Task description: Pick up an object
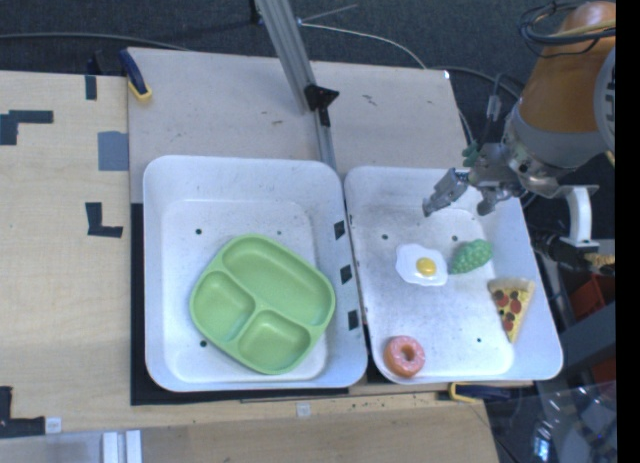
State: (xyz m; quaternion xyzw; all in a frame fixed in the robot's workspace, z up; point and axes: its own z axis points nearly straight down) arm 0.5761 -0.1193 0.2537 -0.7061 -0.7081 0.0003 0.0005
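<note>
The gripper (466, 194) hangs with fingers spread, holding nothing, over the right bin (388, 251) near its far edge. Just below lie 4 candidates: fried egg (421, 266) touching broccoli (471, 256), pizza slice (511, 306) and donut (405, 355) apart. Egg and broccoli crowd together, so a descent there could nudge both. The left bin (160, 251) holds a green 3-part plate (262, 303). Pale bench (60, 251), cables behind.

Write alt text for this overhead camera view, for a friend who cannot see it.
A robot arm's open gripper hovers over the right bin, which holds a toy fried egg, green broccoli, a pizza slice and a pink donut. The left bin holds a green divided plate.
</note>
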